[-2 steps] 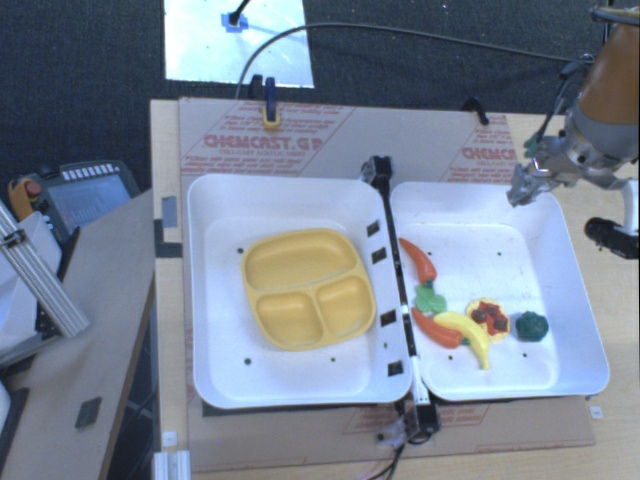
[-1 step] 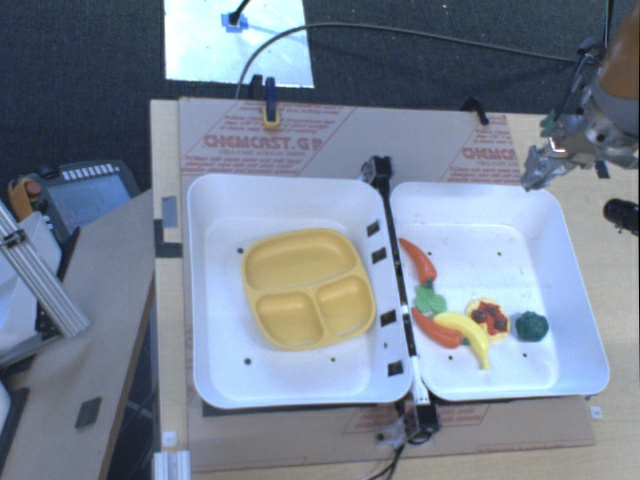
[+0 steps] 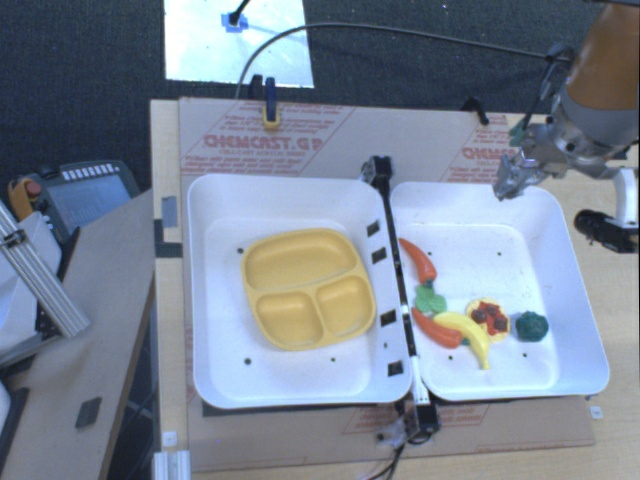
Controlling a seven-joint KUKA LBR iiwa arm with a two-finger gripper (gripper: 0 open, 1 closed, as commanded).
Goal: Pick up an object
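The right bin [image 3: 520, 248] holds several toy foods. A red-orange chili pepper [image 3: 419, 258] lies near its left wall. Below it are a green broccoli piece [image 3: 431, 299], a red pepper [image 3: 438, 329], a yellow banana [image 3: 472, 334], a small pizza-like piece [image 3: 489, 315] and a dark green lump [image 3: 531, 325]. My gripper [image 3: 510, 182] hangs over the bin's far right rim, well above and away from the toys, with nothing seen between its fingers.
The left bin [image 3: 215, 268] holds a yellow divided tray [image 3: 307, 287]. A black divider [image 3: 392, 268] joins the two bins. A yellow clamp [image 3: 270, 103] sits at the bench's back edge. A teach pendant [image 3: 85, 198] lies at left.
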